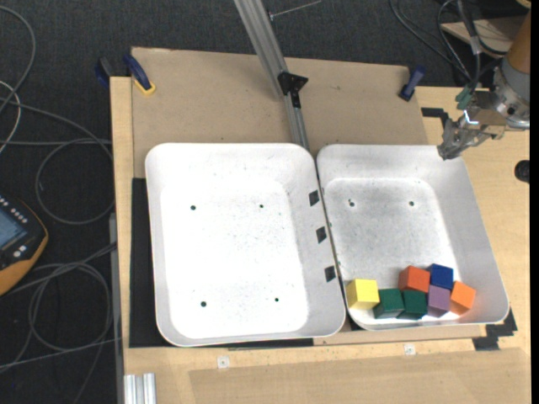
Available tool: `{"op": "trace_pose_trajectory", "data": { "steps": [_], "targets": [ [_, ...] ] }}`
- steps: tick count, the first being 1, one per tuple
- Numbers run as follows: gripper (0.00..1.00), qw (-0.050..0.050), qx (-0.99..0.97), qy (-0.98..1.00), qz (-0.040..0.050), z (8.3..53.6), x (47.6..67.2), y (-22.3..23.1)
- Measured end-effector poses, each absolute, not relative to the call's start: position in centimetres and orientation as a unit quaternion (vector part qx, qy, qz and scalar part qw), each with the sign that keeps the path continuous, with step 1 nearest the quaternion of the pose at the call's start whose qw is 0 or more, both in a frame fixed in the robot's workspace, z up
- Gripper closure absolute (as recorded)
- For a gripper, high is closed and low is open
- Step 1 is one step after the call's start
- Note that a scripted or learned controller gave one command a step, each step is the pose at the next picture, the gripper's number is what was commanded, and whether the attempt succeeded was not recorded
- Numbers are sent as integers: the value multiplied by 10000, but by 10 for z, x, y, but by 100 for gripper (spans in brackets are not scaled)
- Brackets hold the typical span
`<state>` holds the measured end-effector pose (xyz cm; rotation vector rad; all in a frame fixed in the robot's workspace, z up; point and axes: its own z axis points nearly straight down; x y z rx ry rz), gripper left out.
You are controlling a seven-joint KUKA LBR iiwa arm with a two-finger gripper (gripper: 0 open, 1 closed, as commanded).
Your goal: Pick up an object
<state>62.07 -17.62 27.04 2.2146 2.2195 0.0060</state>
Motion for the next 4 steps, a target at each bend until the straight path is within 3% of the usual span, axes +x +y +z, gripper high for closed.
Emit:
{"op": "trace_pose_trajectory", "data": {
  "steps": [3,4],
  "targets": [
    [100,-19,7046,7096,5,277,583,-18],
    [100,-23,7051,7091,-4,258,576,29]
  ]
}}
